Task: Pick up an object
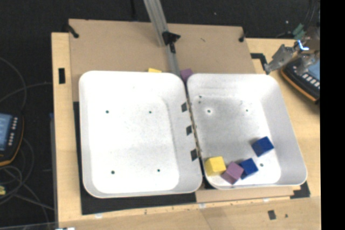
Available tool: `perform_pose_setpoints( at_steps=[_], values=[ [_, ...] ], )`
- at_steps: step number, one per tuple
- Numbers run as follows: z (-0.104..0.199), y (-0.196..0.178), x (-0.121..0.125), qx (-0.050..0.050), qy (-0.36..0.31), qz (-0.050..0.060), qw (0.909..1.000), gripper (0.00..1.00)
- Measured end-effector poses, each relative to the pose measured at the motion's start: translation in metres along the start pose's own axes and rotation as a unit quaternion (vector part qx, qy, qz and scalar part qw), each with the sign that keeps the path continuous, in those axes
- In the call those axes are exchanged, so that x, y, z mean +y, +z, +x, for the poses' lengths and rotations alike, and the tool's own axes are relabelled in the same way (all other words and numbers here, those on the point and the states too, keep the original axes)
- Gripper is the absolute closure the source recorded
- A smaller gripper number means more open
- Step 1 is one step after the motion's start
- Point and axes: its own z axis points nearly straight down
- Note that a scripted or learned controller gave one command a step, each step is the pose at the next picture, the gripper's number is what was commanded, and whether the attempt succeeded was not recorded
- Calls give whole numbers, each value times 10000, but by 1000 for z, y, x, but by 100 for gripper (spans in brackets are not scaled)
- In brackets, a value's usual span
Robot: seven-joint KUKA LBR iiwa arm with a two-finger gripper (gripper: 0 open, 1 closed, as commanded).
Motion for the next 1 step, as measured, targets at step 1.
perform_pose_setpoints(
  at_steps=[1],
  values=[
    [-26,107,-90,21,15,88,10000,0]
  ],
)
